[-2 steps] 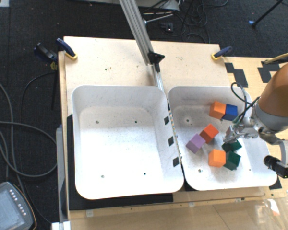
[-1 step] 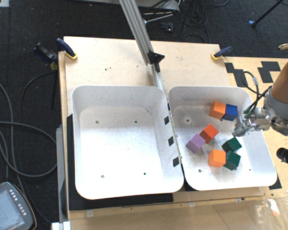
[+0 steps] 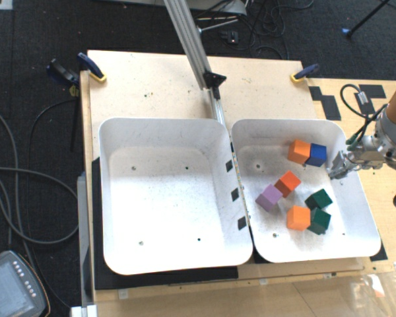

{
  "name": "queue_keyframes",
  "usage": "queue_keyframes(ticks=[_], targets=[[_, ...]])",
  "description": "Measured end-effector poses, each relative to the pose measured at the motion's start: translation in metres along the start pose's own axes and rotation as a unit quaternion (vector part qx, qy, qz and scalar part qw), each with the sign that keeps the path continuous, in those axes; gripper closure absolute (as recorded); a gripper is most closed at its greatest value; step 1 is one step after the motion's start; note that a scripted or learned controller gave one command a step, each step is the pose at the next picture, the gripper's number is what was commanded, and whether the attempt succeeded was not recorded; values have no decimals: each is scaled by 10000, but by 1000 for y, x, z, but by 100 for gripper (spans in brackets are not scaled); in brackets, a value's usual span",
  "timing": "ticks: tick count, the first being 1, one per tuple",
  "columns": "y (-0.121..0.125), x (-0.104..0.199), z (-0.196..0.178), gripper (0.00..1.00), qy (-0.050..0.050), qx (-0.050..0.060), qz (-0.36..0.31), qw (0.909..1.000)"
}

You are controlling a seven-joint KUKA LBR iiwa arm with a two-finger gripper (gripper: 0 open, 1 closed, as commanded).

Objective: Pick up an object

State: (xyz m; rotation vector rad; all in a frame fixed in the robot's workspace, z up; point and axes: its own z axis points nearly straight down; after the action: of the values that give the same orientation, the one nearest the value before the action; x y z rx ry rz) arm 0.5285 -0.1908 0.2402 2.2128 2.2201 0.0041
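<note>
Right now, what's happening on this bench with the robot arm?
The arm is reaching in from the right, and its hand sits over the right edge of the right bin, close to the blue block. Nothing can be seen in its grip yet. All the blocks, orange, purple, green and blue, lie loose in that bin. The left bin sits beside it.
</note>
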Motion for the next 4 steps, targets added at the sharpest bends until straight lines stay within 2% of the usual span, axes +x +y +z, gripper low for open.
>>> queue_keyframes(ticks=[2, 3, 4], targets=[[3, 114, -15, 100, 25, 24, -31, 10000], [4, 169, -2, 100, 25, 39, -28, 10000], [18, 218, -4, 100, 23, 27, -28, 10000]])
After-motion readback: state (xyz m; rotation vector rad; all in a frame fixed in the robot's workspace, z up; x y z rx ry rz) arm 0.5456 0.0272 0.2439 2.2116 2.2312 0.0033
